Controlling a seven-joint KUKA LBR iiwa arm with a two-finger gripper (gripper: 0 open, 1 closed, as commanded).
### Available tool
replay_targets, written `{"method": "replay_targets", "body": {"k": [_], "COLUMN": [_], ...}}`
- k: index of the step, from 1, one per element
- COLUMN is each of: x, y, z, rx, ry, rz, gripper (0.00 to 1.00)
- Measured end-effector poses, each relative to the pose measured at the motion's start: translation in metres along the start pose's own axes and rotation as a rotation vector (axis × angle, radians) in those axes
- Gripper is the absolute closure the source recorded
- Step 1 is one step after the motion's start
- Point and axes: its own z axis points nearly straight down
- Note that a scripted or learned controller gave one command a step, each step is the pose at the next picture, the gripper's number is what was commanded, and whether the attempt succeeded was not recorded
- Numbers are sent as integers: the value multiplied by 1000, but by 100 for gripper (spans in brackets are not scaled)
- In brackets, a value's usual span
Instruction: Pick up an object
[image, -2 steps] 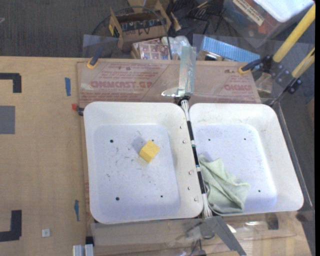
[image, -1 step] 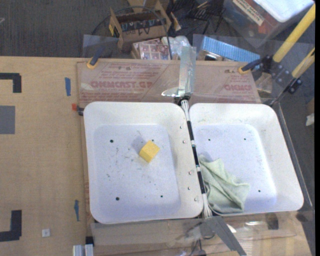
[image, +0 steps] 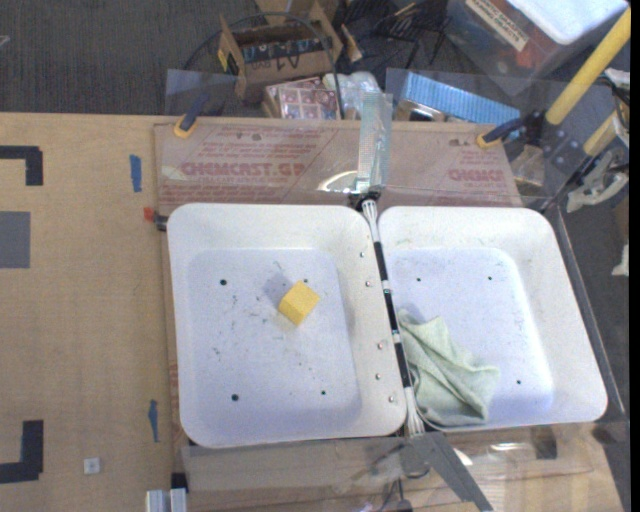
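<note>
Yellow block (image: 298, 303) sits alone near centre of left bin (image: 200, 240), probably foam; a straight-down grasp across its flat sides suits better than crumpled pale cloth (image: 445, 368) against right bin's (image: 540, 250) inner wall; gripper state: cannot tell.

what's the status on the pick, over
Yellow block loose in left bin. Pale green cloth crumpled in right bin. Nothing lies on either.

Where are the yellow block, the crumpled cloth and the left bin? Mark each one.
yellow block (image: 298, 303), camera view, on its top face.
crumpled cloth (image: 447, 372), camera view, on the middle of its folds.
left bin (image: 190, 240), camera view, on its bare upper-left rim.
</note>
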Motion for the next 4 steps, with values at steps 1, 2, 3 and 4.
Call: {"method": "replay_targets", "body": {"k": [1,2,3,4], "x": [-1,14,24,16], "y": [-2,11,-24,-52], "z": [-13,135,213,140], "rx": [6,-3,-6,1], "ry": [-11,4,4,1], "rz": [5,-300,-670,-76], "gripper": [100,100,100,100]}}
